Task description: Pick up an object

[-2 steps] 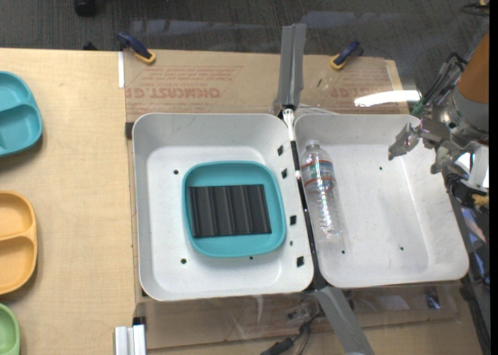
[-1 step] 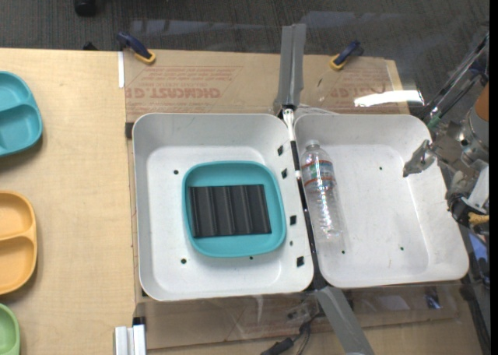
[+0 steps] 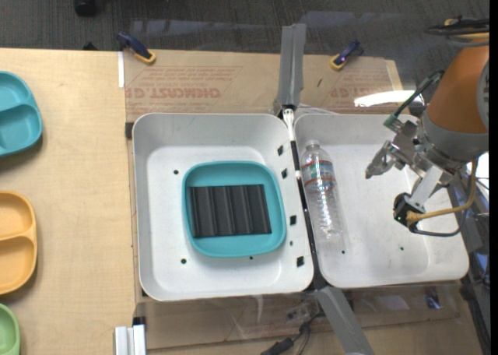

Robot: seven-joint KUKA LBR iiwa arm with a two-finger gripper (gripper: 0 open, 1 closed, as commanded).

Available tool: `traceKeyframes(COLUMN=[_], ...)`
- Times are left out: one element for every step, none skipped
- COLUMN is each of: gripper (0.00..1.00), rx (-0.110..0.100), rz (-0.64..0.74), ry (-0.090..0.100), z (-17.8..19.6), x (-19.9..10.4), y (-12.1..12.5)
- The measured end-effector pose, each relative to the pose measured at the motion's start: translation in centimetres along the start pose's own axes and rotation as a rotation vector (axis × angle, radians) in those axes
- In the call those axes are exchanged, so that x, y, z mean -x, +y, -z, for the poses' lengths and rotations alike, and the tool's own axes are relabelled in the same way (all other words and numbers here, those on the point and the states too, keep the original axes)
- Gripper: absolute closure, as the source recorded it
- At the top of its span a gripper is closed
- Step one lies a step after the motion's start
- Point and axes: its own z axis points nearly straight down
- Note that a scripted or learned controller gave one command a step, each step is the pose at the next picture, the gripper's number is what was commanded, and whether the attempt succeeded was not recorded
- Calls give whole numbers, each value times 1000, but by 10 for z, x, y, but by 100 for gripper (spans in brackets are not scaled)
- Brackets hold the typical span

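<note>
Where it lies, bottle points cap-up lengthwise.

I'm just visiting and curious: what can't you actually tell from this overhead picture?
- Gripper: camera view, too small and cluttered with cables to tell its finger state.
- Clear bottle: label print too small to read.
- Teal, orange and green trays: cut off by the left edge.

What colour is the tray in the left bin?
Teal, with a dark grey ribbed centre: tray, seen clearly in the camera view.
</note>
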Motion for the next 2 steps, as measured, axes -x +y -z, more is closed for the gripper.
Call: traceKeyframes(gripper=[0, 0], rx=[3, 2], rz=[-86, -430], ry=[0, -1], z=[28, 52], x=[42, 34], y=[13, -10])
